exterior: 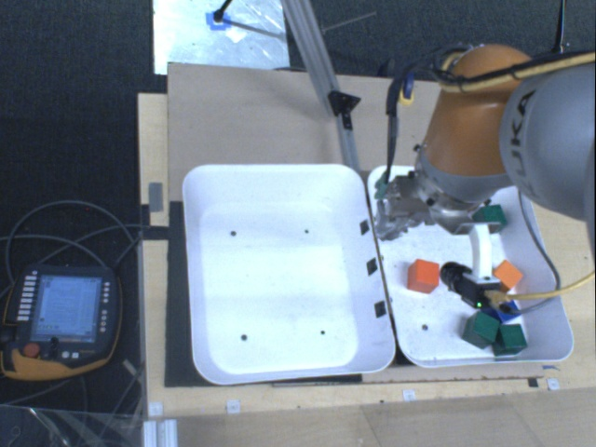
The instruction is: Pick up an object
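My gripper hangs low over the upper left part of the right bin, close to the wall between the two bins. An orange cube lies on the bin floor just below and to the right of it, apart from it. A smaller orange block sits further right. A green block peeks out beside the wrist. Two dark green blocks and a blue block cluster at the bin's lower right corner. I see nothing between the gripper and the floor.
The left bin sits beside the right one, sharing a raised rim. A slanted metal pole rises behind the bins. A teach pendant with cables lies off the bench at far left.
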You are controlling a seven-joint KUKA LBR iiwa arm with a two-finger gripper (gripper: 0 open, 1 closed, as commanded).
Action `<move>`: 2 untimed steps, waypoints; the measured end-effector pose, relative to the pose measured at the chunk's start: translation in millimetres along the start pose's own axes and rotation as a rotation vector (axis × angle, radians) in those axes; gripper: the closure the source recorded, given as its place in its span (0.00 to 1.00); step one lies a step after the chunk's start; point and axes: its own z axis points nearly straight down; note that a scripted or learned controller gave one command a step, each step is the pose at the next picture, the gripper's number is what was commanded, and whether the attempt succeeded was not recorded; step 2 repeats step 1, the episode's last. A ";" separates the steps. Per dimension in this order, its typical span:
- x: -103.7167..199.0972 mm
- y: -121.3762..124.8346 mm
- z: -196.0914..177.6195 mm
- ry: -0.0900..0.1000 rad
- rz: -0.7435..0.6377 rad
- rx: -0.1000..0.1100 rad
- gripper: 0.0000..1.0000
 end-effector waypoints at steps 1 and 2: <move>48.1 -30.8 13.9 -0.001 0.001 0.001 1.00; 48.1 -30.8 13.9 -0.001 0.001 0.001 1.00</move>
